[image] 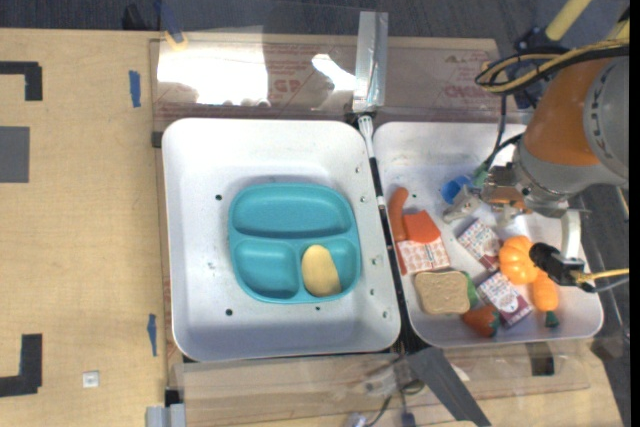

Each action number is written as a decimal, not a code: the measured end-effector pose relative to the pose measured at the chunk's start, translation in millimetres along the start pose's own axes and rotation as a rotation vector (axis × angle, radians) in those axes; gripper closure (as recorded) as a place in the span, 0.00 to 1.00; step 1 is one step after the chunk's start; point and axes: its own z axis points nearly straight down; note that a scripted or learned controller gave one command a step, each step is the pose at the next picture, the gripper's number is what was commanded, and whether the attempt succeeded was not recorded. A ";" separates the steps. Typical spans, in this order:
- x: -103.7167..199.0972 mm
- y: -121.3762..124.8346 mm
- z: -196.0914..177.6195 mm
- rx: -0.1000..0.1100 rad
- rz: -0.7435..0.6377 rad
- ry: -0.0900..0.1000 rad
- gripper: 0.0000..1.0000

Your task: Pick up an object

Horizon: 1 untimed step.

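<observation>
Near edge, right bin [590,330]: bread slice [442,292], red piece [481,320] and orange pepper [515,260], crowded close together.
Left bin [190,215]: teal tray [290,215], with a potato [320,270] in its near right compartment.
Middle: packets [425,255] lie flat beside an orange stick [398,203], whose long axis runs near to far along the bin's left wall.
Blue piece [455,187]: just left of the gripper [482,198] — touching or not, I cannot tell; too small to say which way it points.
Grip: open or closed, cannot tell.
Arm [575,130]: in from the right, orange band above the wrist, bent down over the right bin's far half.
</observation>
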 end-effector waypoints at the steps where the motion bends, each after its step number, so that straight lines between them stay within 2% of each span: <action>1: 38.4 79.2 1.5 0.007 -0.006 0.001 0.00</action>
